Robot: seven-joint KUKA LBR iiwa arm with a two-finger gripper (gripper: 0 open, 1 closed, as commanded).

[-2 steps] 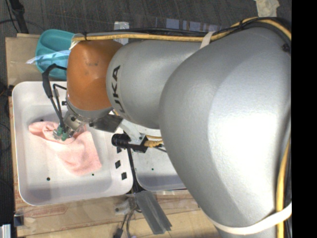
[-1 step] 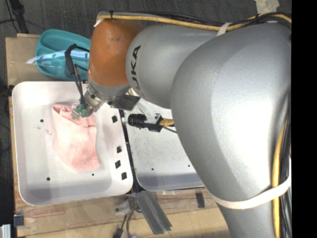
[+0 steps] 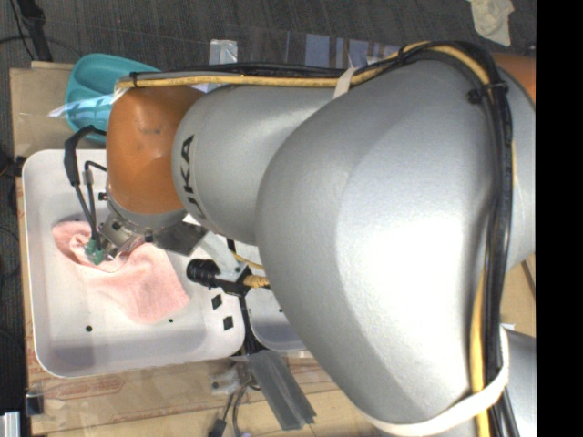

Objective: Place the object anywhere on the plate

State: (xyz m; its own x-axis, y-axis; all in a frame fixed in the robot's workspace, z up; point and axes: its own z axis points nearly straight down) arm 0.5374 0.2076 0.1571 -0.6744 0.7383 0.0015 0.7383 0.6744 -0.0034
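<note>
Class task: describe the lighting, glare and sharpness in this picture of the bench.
Camera view: soft, even light with a broad pale sheen on the grey arm; the arm looms large and slightly soft; the pink cloth in the left bin is mildly blurred; faint shadow lies beneath the gripper.

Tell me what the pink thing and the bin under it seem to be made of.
The pink thing looks like soft cloth, probably terry: matte, fuzzy, lying in loose folds. The bin looks like smooth white molded plastic, with rounded corners and a slight sheen.
</note>
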